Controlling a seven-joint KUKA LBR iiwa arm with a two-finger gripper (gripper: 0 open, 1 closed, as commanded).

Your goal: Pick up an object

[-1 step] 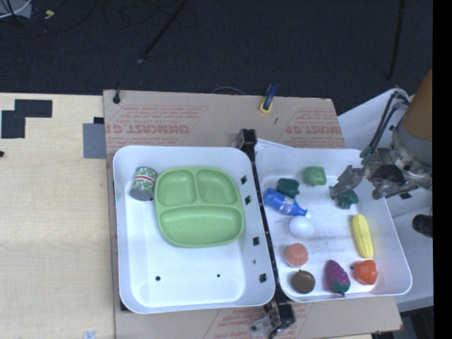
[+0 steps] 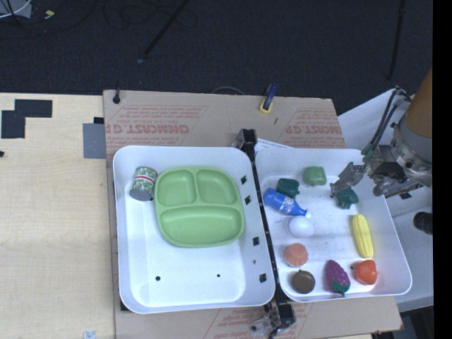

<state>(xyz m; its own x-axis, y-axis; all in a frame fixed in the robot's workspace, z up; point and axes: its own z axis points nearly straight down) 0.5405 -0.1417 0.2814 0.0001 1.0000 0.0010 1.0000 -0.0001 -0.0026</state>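
My gripper [image 2: 364,183] hangs over the upper right part of the right bin [image 2: 400,260] and looks open, with nothing between its fingers. A small dark green toy [image 2: 346,199] lies just below its left fingertip [image 2: 344,181]. Lower in that bin are a yellow corn cob [image 2: 362,235], an orange-red tomato [image 2: 365,271] and a purple eggplant [image 2: 337,276]. To the left lie a blue bottle [image 2: 284,203], a white egg [image 2: 301,226], a pale green piece [image 2: 315,176] and a dark teal piece [image 2: 287,186].
A pink ball [image 2: 296,253] and a brown round item [image 2: 304,281] sit at the right bin's front left. The left bin [image 2: 183,288] holds a green divided plate [image 2: 199,207] and a small can [image 2: 144,183]. A black divider [image 2: 260,217] separates the bins.
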